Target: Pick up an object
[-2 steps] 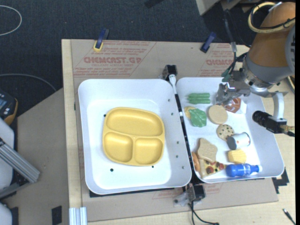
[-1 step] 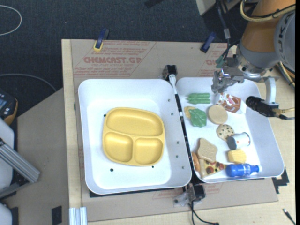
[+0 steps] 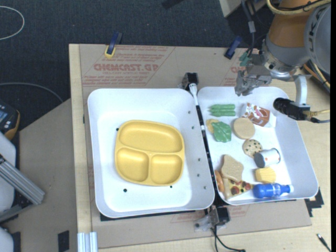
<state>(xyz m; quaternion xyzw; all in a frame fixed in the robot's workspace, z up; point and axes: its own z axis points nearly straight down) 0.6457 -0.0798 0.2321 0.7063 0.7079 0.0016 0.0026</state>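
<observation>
Objects for picking lie in the right bin (image 3: 310,169): green bean pods (image 3: 222,109) at the far left, a green leafy piece (image 3: 221,132) just nearer, a tan round disc (image 3: 243,128), a red-and-white item (image 3: 256,114) at the far side, a chocolate-chip cookie (image 3: 252,147), a small white cup (image 3: 268,156) on its side, a yellow block (image 3: 265,175), a bread slice (image 3: 231,168), a pizza slice (image 3: 234,187) and a blue bottle (image 3: 271,190) lying along the near edge. The left bin (image 3: 100,140) holds a yellow divided tray (image 3: 149,152) with three compartments. The end effector (image 3: 247,88) hangs over the far edge of the right bin, apart from all objects, with nothing between its fingers; whether they are open or closed cannot be told. Both bins rest on a cardboard-covered tabletop (image 3: 136,64).
</observation>
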